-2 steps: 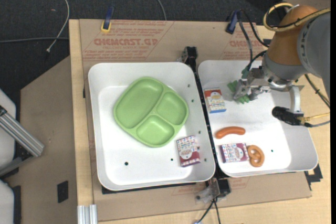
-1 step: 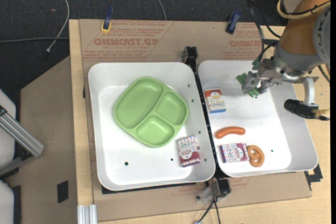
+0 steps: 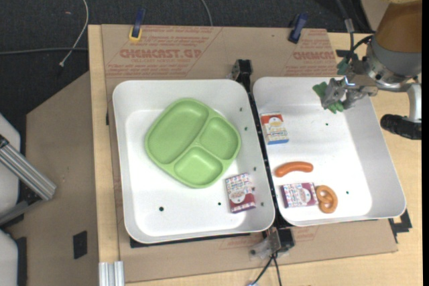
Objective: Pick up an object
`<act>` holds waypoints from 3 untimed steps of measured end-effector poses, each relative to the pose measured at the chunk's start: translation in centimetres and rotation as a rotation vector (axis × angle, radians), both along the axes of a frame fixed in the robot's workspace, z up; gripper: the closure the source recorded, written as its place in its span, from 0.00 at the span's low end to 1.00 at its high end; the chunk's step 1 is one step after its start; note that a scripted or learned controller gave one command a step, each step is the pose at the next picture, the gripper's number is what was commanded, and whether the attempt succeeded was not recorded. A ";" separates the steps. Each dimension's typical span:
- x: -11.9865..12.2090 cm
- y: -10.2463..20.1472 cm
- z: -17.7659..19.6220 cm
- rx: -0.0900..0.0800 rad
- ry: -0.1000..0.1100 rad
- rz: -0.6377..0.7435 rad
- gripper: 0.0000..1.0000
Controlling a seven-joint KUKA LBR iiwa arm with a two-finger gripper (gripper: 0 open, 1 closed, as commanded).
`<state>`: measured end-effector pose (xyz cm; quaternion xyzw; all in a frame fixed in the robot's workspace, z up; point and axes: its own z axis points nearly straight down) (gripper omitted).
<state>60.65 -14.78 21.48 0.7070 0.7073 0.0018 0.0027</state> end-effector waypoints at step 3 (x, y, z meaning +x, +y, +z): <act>-2.8 9.1 5.4 0.004 0.010 0.004 1.00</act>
